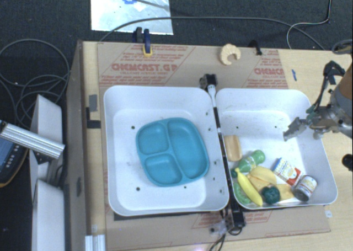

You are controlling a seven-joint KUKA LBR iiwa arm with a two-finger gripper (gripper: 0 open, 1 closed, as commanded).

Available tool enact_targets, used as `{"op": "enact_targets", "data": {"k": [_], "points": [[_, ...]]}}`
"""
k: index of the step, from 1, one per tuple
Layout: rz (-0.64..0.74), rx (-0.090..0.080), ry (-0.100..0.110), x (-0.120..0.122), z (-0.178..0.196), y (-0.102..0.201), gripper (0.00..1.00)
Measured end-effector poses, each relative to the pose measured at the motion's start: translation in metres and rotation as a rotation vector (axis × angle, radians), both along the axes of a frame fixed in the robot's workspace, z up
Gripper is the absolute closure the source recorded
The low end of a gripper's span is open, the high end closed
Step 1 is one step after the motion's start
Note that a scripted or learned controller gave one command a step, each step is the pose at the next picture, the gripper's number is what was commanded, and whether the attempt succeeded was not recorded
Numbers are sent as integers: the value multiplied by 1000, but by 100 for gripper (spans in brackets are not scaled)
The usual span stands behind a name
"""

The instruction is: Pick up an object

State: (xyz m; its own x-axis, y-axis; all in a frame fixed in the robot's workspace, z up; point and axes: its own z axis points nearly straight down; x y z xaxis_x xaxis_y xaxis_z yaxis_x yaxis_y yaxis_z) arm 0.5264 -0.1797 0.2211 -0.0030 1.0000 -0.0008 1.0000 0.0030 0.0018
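Note:
My gripper point(292, 129) reaches in from the right and hangs over the middle right of the right bin point(259, 106). Its fingers point left, and nothing shows between them. Below it, the bin's front corner holds a heap of small items: a yellow banana point(248, 189), a green bottle point(249, 161), a dark teal round piece point(270, 194), a white and red carton point(287, 171), a small can point(304, 187) and a tan wooden block point(233, 147).
The left bin point(121, 134) holds a blue divided plate point(172, 150). A cream-coloured croissant-shaped toy point(230, 53) lies on the cardboard behind the bins. Cables run across the dark floor at the back and left.

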Motion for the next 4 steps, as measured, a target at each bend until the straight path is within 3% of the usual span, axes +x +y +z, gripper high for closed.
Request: {"op": "enact_targets", "data": {"k": [1, 2, 4], "points": [[-2, 1, 1, -40, -35, 23, 0], [-1, 1, -2, -38, -136, -27, 0], [-3, 0, -1, -39, -137, -27, 0]]}}
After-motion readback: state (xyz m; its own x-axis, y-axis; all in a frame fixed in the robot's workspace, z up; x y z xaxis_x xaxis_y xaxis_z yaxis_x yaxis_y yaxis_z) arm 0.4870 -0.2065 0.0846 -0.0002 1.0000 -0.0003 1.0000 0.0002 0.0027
